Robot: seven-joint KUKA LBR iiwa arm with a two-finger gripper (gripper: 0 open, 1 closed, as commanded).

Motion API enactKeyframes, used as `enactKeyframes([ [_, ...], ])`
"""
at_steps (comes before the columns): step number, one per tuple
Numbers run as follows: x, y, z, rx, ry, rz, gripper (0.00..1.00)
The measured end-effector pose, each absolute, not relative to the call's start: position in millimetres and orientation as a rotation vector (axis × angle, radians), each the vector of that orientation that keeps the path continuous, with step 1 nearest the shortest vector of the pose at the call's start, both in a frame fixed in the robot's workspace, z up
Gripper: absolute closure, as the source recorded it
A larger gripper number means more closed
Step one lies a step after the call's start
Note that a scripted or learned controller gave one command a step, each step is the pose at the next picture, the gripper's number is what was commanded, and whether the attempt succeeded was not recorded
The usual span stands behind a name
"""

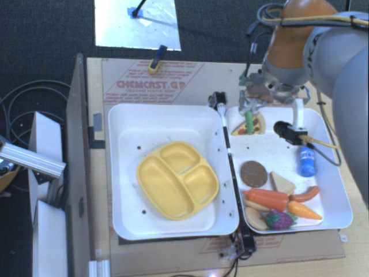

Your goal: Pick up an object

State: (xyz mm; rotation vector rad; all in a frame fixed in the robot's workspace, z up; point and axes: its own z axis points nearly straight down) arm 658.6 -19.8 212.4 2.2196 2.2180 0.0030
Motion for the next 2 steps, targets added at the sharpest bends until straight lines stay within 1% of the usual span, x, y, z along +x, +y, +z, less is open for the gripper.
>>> enactKeyframes([
  [1, 668.6, -81, 195, 2.223, 2.215, -0.001, 1.00],
  [2, 607.4, -131, 213, 2.227, 2.214, -0.003, 1.00],
])
